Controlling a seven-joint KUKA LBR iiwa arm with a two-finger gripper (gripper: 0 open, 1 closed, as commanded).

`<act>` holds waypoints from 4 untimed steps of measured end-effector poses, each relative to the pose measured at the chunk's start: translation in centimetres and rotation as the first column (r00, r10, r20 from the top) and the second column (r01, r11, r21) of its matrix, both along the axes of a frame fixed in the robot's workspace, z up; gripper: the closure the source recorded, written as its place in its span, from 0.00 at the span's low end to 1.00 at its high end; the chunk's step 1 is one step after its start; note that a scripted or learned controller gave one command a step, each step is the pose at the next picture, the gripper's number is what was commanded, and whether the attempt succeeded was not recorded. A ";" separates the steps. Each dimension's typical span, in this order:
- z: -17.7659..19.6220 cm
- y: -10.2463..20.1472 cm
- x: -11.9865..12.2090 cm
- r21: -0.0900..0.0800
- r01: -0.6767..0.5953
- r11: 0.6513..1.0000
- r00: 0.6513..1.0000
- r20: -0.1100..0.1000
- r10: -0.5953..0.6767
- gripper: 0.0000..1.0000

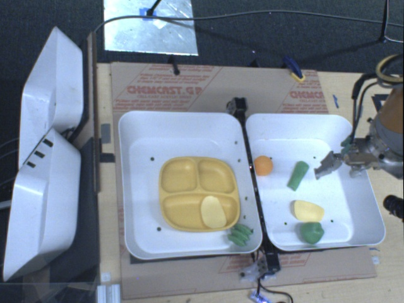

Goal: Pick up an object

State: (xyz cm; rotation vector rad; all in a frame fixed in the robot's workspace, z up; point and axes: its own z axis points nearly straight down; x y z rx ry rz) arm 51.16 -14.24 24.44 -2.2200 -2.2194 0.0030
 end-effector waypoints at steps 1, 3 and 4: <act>0.2 0.0 0.1 -0.001 0.000 1.000 1.000 0.004 0.000 0.00; -10.2 0.5 -0.1 0.001 -0.001 1.000 1.000 -0.001 0.001 0.00; -15.4 0.5 -0.3 0.000 0.000 1.000 1.000 0.000 0.000 0.00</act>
